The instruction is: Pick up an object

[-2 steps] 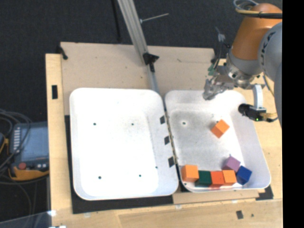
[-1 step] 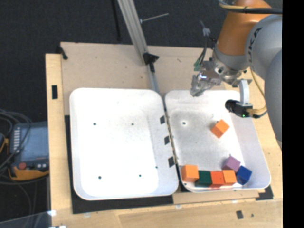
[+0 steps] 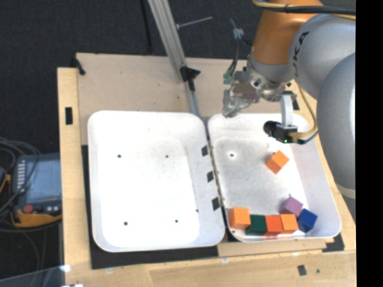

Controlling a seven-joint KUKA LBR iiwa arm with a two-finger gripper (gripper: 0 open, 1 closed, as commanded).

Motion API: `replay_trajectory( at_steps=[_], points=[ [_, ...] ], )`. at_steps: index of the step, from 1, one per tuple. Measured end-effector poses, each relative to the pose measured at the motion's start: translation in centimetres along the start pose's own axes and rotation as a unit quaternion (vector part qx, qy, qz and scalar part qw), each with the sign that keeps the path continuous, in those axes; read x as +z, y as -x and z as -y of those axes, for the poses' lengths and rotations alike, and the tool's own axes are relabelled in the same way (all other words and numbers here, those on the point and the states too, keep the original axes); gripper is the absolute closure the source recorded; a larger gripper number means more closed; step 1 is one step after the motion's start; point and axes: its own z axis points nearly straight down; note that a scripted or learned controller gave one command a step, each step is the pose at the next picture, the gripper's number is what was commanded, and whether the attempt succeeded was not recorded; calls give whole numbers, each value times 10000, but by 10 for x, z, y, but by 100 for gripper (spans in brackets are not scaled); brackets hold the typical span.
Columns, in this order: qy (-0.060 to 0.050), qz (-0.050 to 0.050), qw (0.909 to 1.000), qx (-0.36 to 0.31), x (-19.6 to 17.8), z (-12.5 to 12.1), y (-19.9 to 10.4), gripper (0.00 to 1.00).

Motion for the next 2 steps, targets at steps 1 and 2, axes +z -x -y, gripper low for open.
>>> replay_trajectory(
  at_steps=[1, 2],
  points=[
    [-26, -7, 10000, 0, -13, 11, -52, 100],
    [-39, -2, 10000, 2, 0, 20, -103, 100]
  ],
)
